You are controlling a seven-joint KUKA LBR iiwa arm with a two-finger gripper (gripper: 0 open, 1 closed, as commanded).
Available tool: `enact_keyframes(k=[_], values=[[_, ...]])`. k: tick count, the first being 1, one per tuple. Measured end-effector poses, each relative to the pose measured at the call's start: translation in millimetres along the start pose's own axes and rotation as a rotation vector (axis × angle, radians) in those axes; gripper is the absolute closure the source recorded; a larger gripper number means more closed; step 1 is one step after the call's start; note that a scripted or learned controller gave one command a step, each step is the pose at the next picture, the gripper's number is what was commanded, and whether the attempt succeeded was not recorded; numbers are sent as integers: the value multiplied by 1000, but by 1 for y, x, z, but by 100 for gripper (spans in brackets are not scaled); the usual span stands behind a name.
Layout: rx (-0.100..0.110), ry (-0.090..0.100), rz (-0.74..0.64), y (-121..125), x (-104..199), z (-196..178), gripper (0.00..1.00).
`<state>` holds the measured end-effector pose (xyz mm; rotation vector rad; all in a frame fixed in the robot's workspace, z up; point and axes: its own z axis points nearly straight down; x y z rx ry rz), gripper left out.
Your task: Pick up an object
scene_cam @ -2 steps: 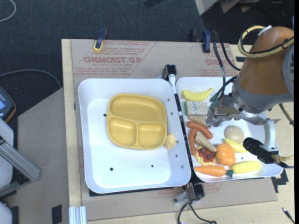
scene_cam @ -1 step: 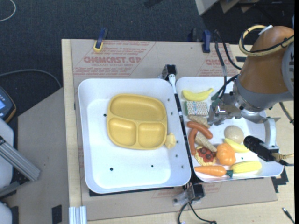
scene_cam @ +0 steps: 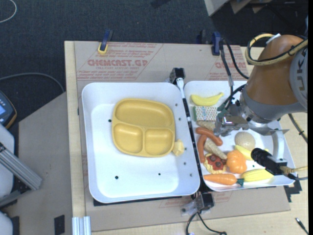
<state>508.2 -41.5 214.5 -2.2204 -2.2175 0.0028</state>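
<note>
The right bin (scene_cam: pixel 286 180) holds several toy foods. A yellow banana (scene_cam: pixel 206 99) lies at its far end, with a pale green speckled piece (scene_cam: pixel 204 113) just in front of it. Red sausages (scene_cam: pixel 208 133) sit mid-bin on the left, and a pizza slice (scene_cam: pixel 214 161) lies nearer the front. An orange pepper (scene_cam: pixel 236 161), a carrot (scene_cam: pixel 220 179), a yellow corn cob (scene_cam: pixel 257 176) and a pale round piece (scene_cam: pixel 244 140) fill the near part. My gripper (scene_cam: pixel 226 121) hangs over the bin's middle, just right of the sausages, under the orange wrist band (scene_cam: pixel 274 72).
The left bin (scene_cam: pixel 93 131) holds a yellow divided plate (scene_cam: pixel 143 127) with a small yellow piece (scene_cam: pixel 178 148) at its right edge. A black divider (scene_cam: pixel 187 126) runs between the two bins. Blue and yellow clamps (scene_cam: pixel 103 43) sit at the board's far edge.
</note>
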Motion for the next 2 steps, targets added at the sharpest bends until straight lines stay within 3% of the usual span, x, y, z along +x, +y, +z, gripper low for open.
enact_keyframes(k=[2], values=[[-5,-2,-1,5,-2,-1,100]])
